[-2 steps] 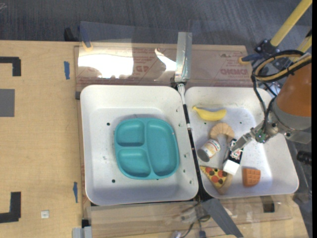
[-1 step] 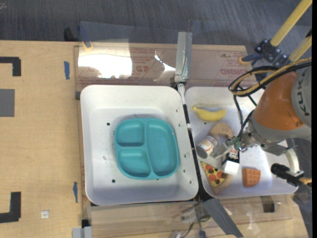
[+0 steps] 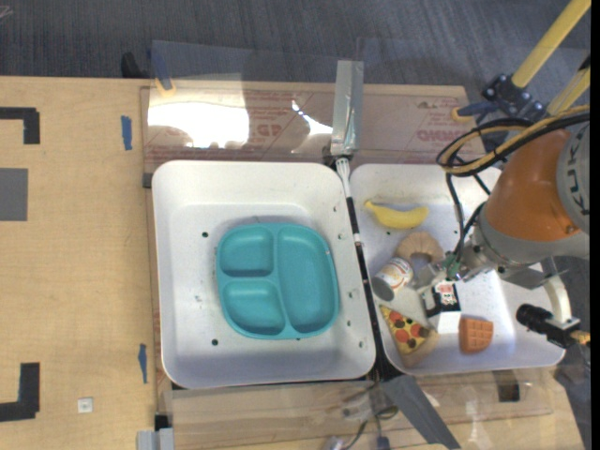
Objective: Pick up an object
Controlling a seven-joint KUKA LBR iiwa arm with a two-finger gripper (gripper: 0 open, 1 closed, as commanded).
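Note:
The right bin (image 3: 525, 345) holds several toy foods. A yellow banana (image 3: 398, 216) lies at its far side, with a tan shell-like piece (image 3: 419, 246) just in front of it. A small white cup (image 3: 394, 275) lies on its side at the left. A pizza slice (image 3: 409, 331) sits in the near left corner and an orange waffle (image 3: 476, 334) near the front. My gripper (image 3: 442, 298) hangs low over the middle of this bin, between the cup and the waffle. Its black body hides what is directly beneath it.
The left bin (image 3: 178, 251) bears a teal divided plate (image 3: 277, 279). A raised divider (image 3: 354, 242) separates the two bins. The orange-banded arm (image 3: 530, 200) and its cables cover the right bin's far right side. A clear panel (image 3: 244, 111) stands behind the bins.

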